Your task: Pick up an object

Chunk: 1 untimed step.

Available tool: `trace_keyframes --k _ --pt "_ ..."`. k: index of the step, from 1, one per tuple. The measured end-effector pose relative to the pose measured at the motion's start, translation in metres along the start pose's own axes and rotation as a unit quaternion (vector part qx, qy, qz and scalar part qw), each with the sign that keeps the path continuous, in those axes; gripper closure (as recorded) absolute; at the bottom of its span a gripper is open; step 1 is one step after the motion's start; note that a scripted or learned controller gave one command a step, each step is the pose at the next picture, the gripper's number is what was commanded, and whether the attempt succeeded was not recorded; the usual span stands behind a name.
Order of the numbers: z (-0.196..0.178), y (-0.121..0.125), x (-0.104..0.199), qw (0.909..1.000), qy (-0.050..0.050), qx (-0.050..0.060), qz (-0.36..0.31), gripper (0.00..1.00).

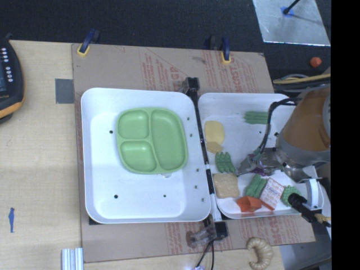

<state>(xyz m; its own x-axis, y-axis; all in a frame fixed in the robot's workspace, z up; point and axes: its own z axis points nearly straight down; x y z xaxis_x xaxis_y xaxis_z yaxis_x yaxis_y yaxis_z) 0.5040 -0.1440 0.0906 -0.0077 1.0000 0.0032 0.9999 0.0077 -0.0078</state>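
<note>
You see the gripper point(254, 164) low in the right bin point(239, 103), grip state unclear, above a green piece point(256, 185) lying lengthwise toward it.

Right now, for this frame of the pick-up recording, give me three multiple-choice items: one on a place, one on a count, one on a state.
1. Where does the light green three-compartment plastic plate lie?
A. in the left white bin
B. in the right white bin
C. on the cardboard outside both bins

2. How many compartments does that plate have?
A. two
B. three
C. four

3. Where is the two-finger gripper?
A. over the left bin
B. above the bench outside both bins
C. low in the right bin, among the small items

Answers:
1 A, the plate sits inside the left bin's walls.
2 B, its ridges mark off two small sections and one long one.
3 C, the gripper is down beside the small green ridged piece and the tan square block.
</note>
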Motion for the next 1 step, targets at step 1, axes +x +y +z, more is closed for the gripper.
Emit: trace_keyframes --k 1 --pt "-0.0006 -0.0278 -0.0206 1.0000 -0.001 -0.001 0.003 0.00"
